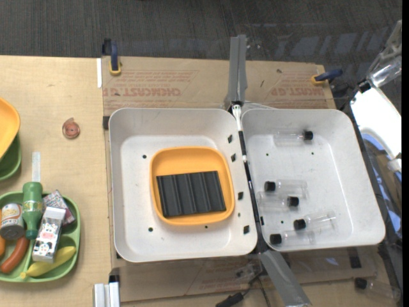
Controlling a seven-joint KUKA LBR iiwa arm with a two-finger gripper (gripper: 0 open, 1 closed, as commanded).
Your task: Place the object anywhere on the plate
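Note:
An orange plate (190, 157) with rounded corners sits in the middle of the left white bin (128, 171). A dark grey ribbed rectangular block (192, 194) lies flat on the plate, covering its lower half and inside its rim. In the right white bin (339, 165), several clear vials with black caps lie scattered: one near the back (295, 136), a pair at mid-left (284, 187), and others near the front (313, 223). A white, partly wrapped piece of the arm (378, 117) stands beyond the right bin's far right edge.
A green tray of toy food (38, 235) and a yellow bowl (5, 136) sit on the wooden table at the left. A small pink item (71, 128) lies near them. Clamps (112, 62) hold the cardboard under the bins.

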